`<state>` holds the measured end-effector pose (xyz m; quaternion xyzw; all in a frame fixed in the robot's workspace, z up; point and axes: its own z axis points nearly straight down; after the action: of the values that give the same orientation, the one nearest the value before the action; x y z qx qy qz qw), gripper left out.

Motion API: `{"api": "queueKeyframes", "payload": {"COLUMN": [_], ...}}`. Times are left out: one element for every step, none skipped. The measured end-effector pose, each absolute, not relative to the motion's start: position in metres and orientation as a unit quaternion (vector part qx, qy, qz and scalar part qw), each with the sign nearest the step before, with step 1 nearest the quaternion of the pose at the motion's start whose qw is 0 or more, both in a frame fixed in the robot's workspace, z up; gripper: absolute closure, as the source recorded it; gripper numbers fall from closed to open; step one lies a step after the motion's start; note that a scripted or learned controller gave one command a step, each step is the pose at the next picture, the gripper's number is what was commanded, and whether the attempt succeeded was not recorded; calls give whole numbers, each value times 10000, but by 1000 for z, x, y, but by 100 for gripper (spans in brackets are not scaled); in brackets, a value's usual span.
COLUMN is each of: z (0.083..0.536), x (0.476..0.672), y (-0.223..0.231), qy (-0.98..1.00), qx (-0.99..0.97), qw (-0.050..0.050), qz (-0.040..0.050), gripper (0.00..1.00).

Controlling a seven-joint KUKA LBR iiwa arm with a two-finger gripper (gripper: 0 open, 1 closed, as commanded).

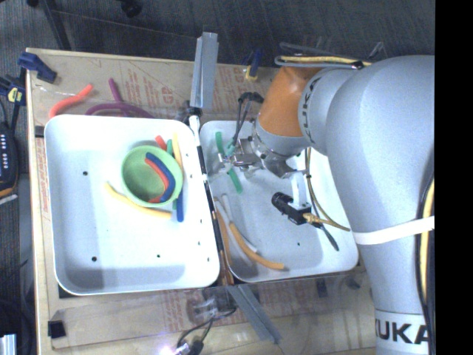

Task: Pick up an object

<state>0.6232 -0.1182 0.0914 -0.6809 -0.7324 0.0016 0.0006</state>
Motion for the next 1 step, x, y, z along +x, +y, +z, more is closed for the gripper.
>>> {"api": "queueKeyframes", "payload": {"z": [101], "x": [623], "y": [-118], "qy": [-7341], "qx": [-6790], "qw": [11], "qz": [31], "gripper": [100]}}
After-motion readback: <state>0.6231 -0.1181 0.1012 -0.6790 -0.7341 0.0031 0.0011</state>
